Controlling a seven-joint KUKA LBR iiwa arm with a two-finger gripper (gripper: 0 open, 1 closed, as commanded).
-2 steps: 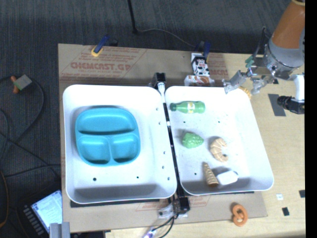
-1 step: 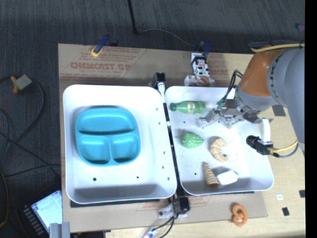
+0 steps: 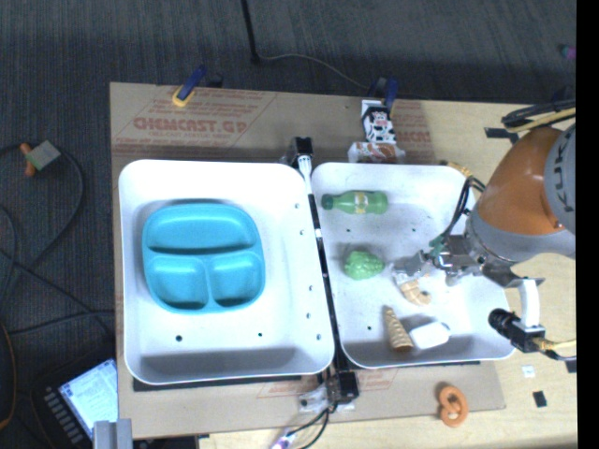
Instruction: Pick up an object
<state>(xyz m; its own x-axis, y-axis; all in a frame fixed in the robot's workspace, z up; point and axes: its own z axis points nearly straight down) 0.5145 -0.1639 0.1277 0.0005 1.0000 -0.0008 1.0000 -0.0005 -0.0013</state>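
Judging from how things lie, the pick is not yet made: every loose object rests on a bin floor, and nothing is seen lifted. The gripper [image 3: 412,271] is low inside the right-hand shallow white bin [image 3: 449,173], and whether it is wide, narrow or closed on anything cannot be told from this slant. It sits directly above the small cream-and-tan shell-like piece [image 3: 416,295], touching or nearly touching it, so that piece looks like the likely target, though this is only a reading of the pose. What is left, as far as can be judged, is to close on an object and raise it clear of the bin.

Taking the right-hand bin as the landmark, it holds five things: a green plastic bottle with a pale label [image 3: 355,203] lying on its side near the far-left corner; a lumpy green leafy toy [image 3: 363,265] by the left wall at mid-depth; the shell-like piece near the middle; a tan ridged cone [image 3: 399,330] toward the near wall; and a white rounded block [image 3: 430,335] touching or just beside that cone.

To its left, touching along one edge, the other shallow white bin [image 3: 140,344] holds a light blue three-compartment plastic tray [image 3: 201,255].
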